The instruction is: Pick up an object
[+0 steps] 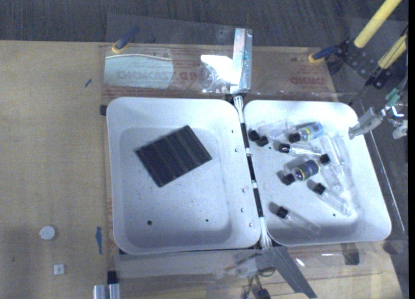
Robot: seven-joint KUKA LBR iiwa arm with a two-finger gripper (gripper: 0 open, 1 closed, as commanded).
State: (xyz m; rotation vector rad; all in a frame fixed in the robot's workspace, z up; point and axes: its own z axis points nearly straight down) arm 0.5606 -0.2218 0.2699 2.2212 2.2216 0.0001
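Two shallow white plastic bins (130,226) share the table — small clear black-capped vials (299,171) litter the right one. Pincer (363,124), grip state unclear, hangs at its two o'clock rim; vials lie toward eight o'clock.

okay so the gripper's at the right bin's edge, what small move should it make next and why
Probably move the gripper left over the right white bin, toward the clear blue-banded vial. The gripper sits at the bin's right rim, holding nothing visible, with the vials lying farther left.
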